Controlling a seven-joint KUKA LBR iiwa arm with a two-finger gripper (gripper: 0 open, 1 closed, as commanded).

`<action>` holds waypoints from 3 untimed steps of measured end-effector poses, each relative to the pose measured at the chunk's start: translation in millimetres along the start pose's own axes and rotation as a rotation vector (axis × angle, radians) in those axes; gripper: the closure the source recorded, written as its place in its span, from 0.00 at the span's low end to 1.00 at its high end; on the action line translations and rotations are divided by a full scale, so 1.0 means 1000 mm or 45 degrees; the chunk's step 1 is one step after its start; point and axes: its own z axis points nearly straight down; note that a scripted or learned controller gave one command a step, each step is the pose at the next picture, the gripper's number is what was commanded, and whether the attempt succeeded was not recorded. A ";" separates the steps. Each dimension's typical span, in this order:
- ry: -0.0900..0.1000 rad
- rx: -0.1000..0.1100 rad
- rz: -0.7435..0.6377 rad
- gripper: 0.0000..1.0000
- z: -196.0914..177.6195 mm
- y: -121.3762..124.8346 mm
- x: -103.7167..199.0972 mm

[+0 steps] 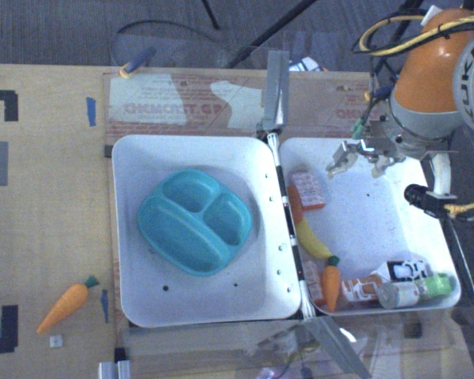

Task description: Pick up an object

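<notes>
- The gripper (355, 158) hangs over the far end of the right bin (395, 212), below the arm's orange band (430, 73) and grey wrist.
- Its two fingers (338, 161) stand spread apart, with only white bin floor showing between them; they have hold of nothing.
- Just to the gripper's left and a little nearer the camera lies a small red-and-white carton (308, 190), close to the divider between the bins and apart from the fingertips.
- Nearer the camera than that carton, along the same left wall, lies a yellow banana (313, 241), well apart from the gripper.
- Beyond the banana's tip, at the near-left corner of the bin, stands a small orange carrot (331, 285), its green top pointing toward the gripper.
- Beside the carrot, along the near wall, lie an orange-and-white packet (362, 288), a black-and-white carton (407, 270) and a clear bottle with a green cap (415, 291), all far from the gripper on the near side.
- Well to the gripper's left, across the divider, the left bin (142, 164) holds a teal divided plate (194, 221).
- Farther left again, outside both bins on the tan bench (39, 212), lies a second toy carrot (63, 306).
</notes>
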 end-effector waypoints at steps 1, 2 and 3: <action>-0.001 -0.004 -0.238 0.00 0.119 -0.027 -0.030; -0.002 -0.005 -0.251 0.00 0.070 -0.046 -0.100; 0.001 -0.004 -0.255 0.00 0.111 0.023 -0.117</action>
